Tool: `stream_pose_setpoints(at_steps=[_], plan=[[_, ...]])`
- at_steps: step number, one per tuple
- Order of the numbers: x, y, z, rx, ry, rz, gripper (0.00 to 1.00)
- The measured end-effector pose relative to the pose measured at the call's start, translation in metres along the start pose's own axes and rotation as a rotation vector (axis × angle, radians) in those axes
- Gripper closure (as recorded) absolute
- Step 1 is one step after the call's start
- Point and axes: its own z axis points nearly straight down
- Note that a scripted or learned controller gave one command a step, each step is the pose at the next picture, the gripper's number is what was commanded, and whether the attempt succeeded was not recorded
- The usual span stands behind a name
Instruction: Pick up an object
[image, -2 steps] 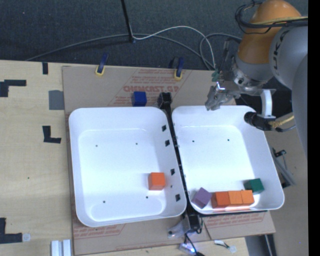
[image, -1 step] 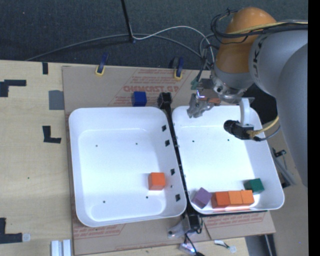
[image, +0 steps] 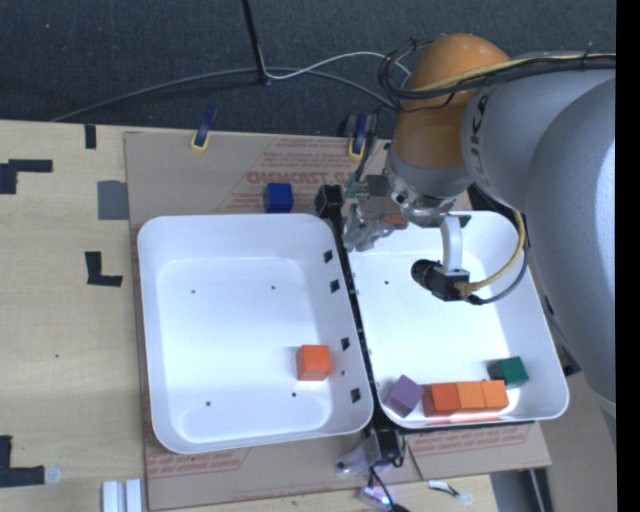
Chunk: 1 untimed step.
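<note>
1. While hovering over the far left corner of the right bin (image: 400, 340), just beside the seam shared with the left bin (image: 220, 330), carries nothing visible beneath the end effector (image: 375, 222). Cannot tell from this slant whether spread apart or closed together: too small and too cluttered with cabling.
2. Judged as early in the task: no object lifted, none touched, none close under the end effector.
3. Candidates in the right bin, all along the near wall and well apart from the end effector:
   - purple block (image: 403, 395), tilted, near the near left corner;
   - row of orange blocks (image: 465, 398), touching one another, just right of the purple block;
   - green block (image: 509, 371), just behind the right end of that row.
4. Lone candidate in the left bin: orange cube (image: 314, 362), near the right wall, towards the near side, with bare floor all round.
5. Outside both bins, on the cardboard sheet (image: 180, 165) behind the left bin: blue cube (image: 279, 196), probably not a target.
6. Left to do, by this reading: travel to one object, descend, close on it, raise it clear of the floor. Practically the whole pick.
7. Likely easiest: the orange cube, free on every side; harder in the packed row, with neighbours blocking a clean straddle.
</note>
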Motion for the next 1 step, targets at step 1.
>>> stream_pose_setpoints(at_steps=[1], plan=[[0.0503, -0.0131, -0.0120, -0.001, 0.000, -0.001, 1.00]])
